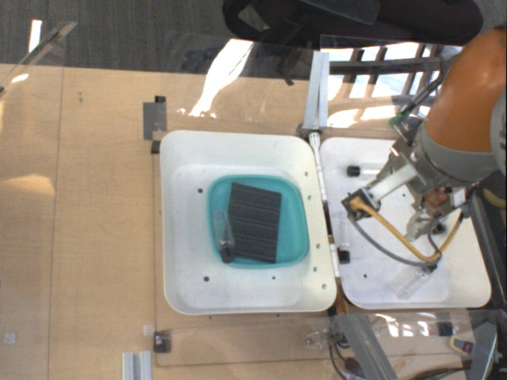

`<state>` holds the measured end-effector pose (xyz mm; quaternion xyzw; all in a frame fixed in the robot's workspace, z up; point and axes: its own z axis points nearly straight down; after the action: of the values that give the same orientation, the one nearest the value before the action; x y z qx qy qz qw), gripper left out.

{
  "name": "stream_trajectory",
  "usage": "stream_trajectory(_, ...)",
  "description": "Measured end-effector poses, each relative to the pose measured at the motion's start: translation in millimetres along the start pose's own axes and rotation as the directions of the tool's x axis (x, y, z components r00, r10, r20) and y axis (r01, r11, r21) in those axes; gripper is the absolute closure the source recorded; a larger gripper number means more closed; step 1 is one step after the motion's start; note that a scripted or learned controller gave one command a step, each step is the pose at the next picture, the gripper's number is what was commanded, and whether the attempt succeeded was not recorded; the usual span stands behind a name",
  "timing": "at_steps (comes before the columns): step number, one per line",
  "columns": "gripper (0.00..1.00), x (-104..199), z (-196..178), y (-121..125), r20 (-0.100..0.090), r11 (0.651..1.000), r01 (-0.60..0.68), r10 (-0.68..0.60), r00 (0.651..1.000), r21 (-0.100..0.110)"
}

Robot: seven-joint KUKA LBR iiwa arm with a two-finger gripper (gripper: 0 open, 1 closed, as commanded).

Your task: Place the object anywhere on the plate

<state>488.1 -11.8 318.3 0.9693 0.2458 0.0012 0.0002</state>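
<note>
**Dark Ribbed Block Lay on the Teal Plate While the Arm Hung Over the Other Bin**

The dark ribbed block [255, 222] lay flat on the teal plate [295, 244], which sat in the left bin [182, 279]. The block was turned slightly off square and rested well within the plate's rim. A small clear piece with a dark tip [224, 236] lay along the block's left edge, touching or just beside it; what it was could not be made out.

The end effector [424, 226] hung over the right bin [467, 287], well apart from the plate, with yellow cabling looped beneath it. Whether it was open or closed could not be told, and nothing could be seen in its hold.

Judged from how things lay, the placing looked already done, since the block rested on the plate.

The block appeared stiff and fairly light, a flat slab with grooves running across its top. Those ridges would probably give some grip, though the slab's low height leaves little to pinch. A hold across its two long sides, near the middle, would seem the steadiest. The plate looked smooth, so the block might slide if nudged.
</note>
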Motion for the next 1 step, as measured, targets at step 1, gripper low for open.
stream_trajectory(1, 0.00, 32.1, -95.1, -56.2, -0.012, 0.991, -0.134, 0.134, 0.991, -0.005)
